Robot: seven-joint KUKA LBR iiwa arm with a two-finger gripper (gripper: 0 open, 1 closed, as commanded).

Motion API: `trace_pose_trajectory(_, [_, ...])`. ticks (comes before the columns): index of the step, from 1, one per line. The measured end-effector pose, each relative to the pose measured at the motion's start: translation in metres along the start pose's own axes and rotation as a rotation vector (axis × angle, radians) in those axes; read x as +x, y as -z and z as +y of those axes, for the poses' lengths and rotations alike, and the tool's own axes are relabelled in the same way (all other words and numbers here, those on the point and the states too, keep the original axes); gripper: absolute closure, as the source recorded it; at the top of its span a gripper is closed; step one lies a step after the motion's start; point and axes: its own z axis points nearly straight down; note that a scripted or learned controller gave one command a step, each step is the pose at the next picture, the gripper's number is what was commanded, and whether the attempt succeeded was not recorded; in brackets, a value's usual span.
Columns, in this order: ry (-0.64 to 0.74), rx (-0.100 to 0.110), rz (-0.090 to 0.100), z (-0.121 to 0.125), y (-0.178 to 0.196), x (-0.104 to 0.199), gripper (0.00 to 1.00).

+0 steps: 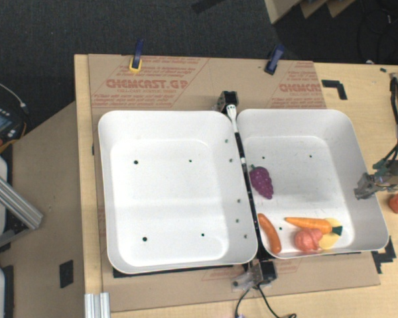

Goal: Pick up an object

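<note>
The right bin (331,134) holds all the objects, gathered toward its near side. A purple bunch of grapes (261,181) lies beside the divider between the bins. Closer to the front, a red-orange chili-shaped piece (270,233) lies along the left wall. An orange carrot (310,223) lies crosswise with its dark tip pointing right. Just below it, a pink rounded piece (306,240) touches a small yellow piece (328,242).
The left bin (119,177) stands beside the right one on a cardboard sheet (186,78). Grey clamps with cables sit at the right bin's right rim (370,185), at the back between the bins (227,101) and at the front (259,274). A small red thing (396,204) lies outside the right rim.
</note>
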Motion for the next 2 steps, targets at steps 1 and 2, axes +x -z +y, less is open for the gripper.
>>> trace_pose_trajectory(1, [0.001, -0.009, -0.004, 0.0017, 0.0136, -0.0003, 1.00])
trace_pose_trajectory(2, [0.001, -0.008, -0.004, 0.0017, 0.0132, -0.0002, 0.00])
